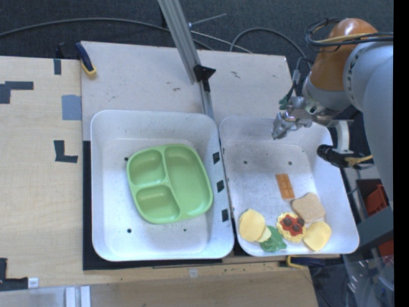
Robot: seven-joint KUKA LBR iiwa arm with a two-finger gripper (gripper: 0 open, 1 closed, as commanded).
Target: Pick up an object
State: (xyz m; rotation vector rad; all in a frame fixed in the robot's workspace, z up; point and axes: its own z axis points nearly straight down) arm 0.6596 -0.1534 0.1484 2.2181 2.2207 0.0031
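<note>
Over the far edge of the right shallow white bin (332,190), the grey arm with its orange band (342,50) reaches in from the right and carries the two-finger gripper (282,130) just above the bin's upper rim. The fingers point down toward the bin floor, but they are too small and dark against the rim to tell how far apart they stand, and nothing can be seen between them. The toy food pieces lie well apart from the gripper, gathered in the near part of the same bin: a small orange rectangular strip (284,185) by itself toward the middle, a tan slice of toy bread (309,206) below it, a red-and-yellow round piece like a small pizza (291,226) beside the bread, a yellow round disc (252,223) to its left, a green leafy piece (274,241) touching the disc's lower edge, and another yellow round piece (317,235) at the right. The left shallow white bin (102,190) holds a light green plastic plate with three compartments (169,183), lying flat and slightly turned. Both bins sit side by side on the pale surface (140,75).
</note>
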